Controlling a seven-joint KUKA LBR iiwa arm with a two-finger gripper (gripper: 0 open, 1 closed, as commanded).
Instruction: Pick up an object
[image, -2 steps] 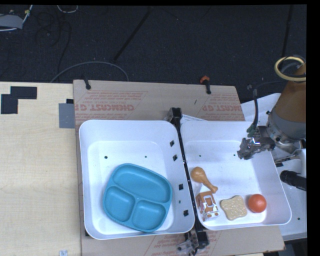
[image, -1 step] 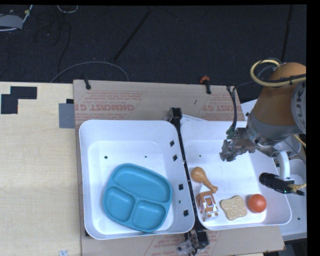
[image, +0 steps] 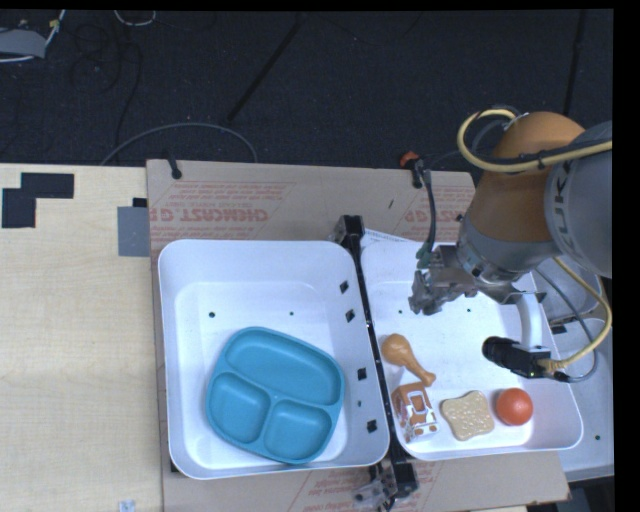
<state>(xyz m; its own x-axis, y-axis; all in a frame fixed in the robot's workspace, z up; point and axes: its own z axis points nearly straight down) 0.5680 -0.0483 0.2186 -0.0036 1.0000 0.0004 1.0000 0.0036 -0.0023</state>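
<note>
Right bin: one drumstick, one toast, one tomato; end effector grip unclear

Arm: grey housing, smooth and rounded, with a big orange dome/band above the wrist. Yellowish hose loops over the top of the orange section; another yellowish cable curves down along the lower side. Wrist block below the band is dark grey metal. gripper: small, dark grey/black, blocky, detail too small to resolve. Thin black cabling near the wrist.
</note>
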